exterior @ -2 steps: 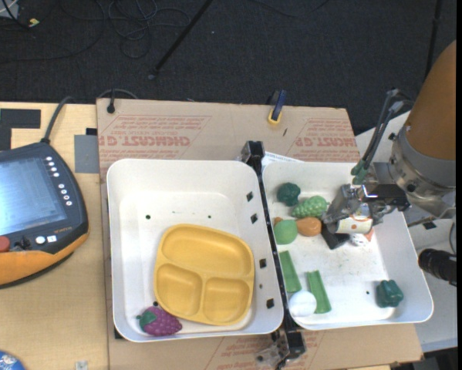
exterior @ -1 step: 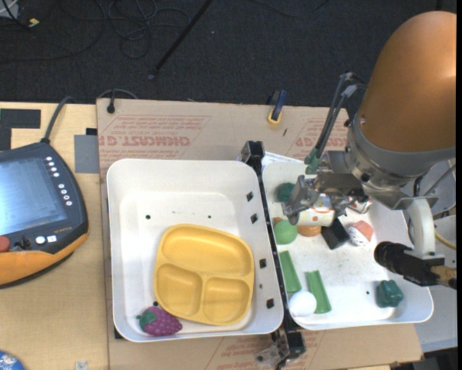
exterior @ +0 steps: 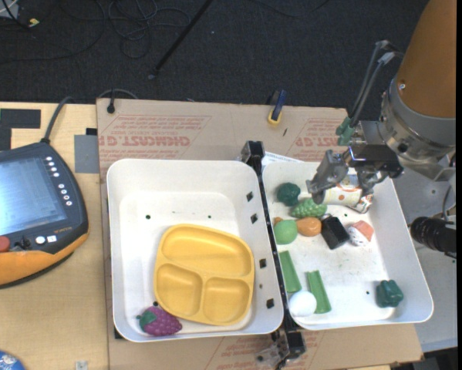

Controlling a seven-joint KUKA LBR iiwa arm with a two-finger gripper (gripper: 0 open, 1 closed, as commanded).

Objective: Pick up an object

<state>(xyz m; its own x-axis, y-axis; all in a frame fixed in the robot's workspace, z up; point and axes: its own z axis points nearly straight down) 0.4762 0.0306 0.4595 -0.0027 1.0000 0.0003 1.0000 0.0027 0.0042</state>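
My gripper (exterior: 345, 182) hangs over the far part of the right bin (exterior: 413, 262), with the fingers spread apart, so it is open. A white and orange carton-like item (exterior: 352, 197) lies just below it, not gripped. Close by on the left are a dark green piece (exterior: 288, 193) and a bumpy light green bunch (exterior: 308, 208). A green round piece (exterior: 285, 230), an orange piece (exterior: 309, 226), a black block (exterior: 334, 232) and a small white and orange item (exterior: 359, 232) lie nearer the middle.
Two green sticks (exterior: 290, 270) (exterior: 319, 290), a white ball (exterior: 301, 303) and a dark green broccoli (exterior: 388, 292) lie toward the bin's front. The left bin (exterior: 130, 199) holds a yellow divided plate (exterior: 204, 274) and purple grapes (exterior: 160, 321). A teach pendant (exterior: 26, 203) lies at left.
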